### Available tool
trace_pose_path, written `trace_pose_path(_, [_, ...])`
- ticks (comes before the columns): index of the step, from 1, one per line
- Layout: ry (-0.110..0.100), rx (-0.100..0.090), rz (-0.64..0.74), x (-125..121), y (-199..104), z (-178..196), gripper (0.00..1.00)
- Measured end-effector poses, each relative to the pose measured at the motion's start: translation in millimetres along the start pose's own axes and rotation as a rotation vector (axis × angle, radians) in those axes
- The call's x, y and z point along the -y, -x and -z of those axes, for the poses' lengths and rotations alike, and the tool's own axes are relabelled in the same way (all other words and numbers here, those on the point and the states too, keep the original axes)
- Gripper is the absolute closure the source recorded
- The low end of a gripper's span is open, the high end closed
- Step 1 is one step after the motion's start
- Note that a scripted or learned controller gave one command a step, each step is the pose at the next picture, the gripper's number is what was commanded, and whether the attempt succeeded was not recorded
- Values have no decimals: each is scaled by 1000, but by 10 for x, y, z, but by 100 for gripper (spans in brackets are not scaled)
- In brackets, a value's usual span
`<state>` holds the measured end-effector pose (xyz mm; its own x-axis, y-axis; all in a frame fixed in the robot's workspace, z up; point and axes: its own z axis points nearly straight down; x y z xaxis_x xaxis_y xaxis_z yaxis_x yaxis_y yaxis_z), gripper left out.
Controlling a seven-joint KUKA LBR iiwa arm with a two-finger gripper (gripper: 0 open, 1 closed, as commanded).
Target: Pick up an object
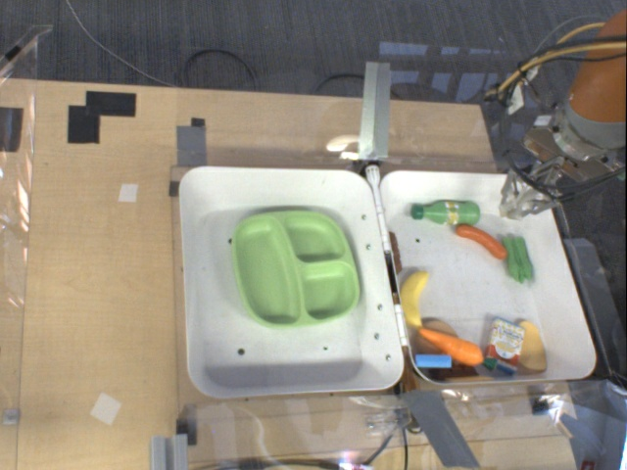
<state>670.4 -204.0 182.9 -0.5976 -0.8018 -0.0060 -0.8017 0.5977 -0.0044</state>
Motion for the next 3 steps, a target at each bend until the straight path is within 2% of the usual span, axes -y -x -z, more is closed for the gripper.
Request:
trace_pose_path(1, [-2, 0, 323, -231, -179, -345, 100])
trace_pose_path(2, [-3, 0, 323, -229, -177, -338, 0])
trace_pose_path(3, [-7, 2, 308, -249, -33, -934, 0])
